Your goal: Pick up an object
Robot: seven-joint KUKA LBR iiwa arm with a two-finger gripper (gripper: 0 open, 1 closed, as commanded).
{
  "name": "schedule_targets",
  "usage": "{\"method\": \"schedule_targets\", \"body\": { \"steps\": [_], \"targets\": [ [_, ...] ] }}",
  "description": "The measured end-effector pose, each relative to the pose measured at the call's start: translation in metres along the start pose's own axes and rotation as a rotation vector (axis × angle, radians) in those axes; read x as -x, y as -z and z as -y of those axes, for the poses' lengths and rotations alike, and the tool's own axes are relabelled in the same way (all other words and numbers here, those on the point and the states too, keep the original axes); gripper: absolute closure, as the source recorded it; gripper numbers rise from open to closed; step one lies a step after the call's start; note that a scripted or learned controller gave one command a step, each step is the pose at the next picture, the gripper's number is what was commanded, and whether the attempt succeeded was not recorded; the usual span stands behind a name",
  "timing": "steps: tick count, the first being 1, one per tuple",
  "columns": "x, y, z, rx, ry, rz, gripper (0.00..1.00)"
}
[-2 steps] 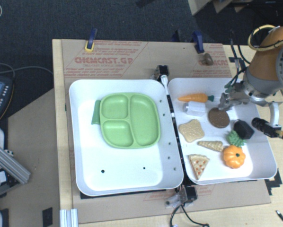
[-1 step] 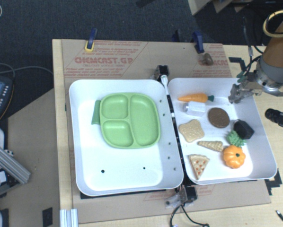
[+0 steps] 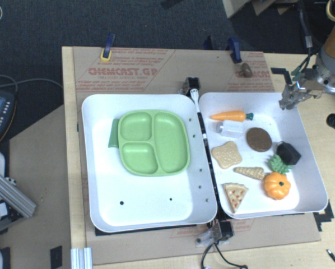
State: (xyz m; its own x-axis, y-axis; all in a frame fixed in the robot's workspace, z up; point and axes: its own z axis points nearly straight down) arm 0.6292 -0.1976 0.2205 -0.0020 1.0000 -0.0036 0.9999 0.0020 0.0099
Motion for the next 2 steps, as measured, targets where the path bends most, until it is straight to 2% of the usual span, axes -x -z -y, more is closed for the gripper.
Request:
{"method": "schedule_targets", "body": {
  "steps": [1,2],
  "targets": [
    [0.0,0.005,-0.001,-0.005,-0.001,-0.002,1.0],
    [-0.053,-0.001,0.003,-0.012,0.003,-0.006,1.0]
  ]
}}
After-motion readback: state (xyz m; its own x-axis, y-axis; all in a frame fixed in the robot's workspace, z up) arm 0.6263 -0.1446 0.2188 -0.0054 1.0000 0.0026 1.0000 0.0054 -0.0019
